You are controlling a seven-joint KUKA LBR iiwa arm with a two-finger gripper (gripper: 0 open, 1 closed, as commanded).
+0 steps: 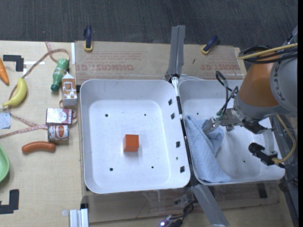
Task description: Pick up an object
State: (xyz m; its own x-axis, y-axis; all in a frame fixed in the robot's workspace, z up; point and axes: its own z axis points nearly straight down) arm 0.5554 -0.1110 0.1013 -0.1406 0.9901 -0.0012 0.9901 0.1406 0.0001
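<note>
An orange-red cube [131, 143] sits near the middle of the left bin [94, 126]. A pale blue cloth [204, 155] lies crumpled along the left side of the right bin [246, 171]. My gripper [212, 125] is low over the cloth's upper part, reaching in from the right. Its fingers are shut on a bunched fold of the cloth, which rises in a peak up to the fingertips. The rest of the cloth trails down to the bin floor.
A divider wall [179, 122] separates the two bins. On the bench at left lie a banana [16, 93], a green bottle [59, 72], small cartons [69, 91], a can [58, 133] and a sausage [39, 147]. Clamps hold cardboard at the back.
</note>
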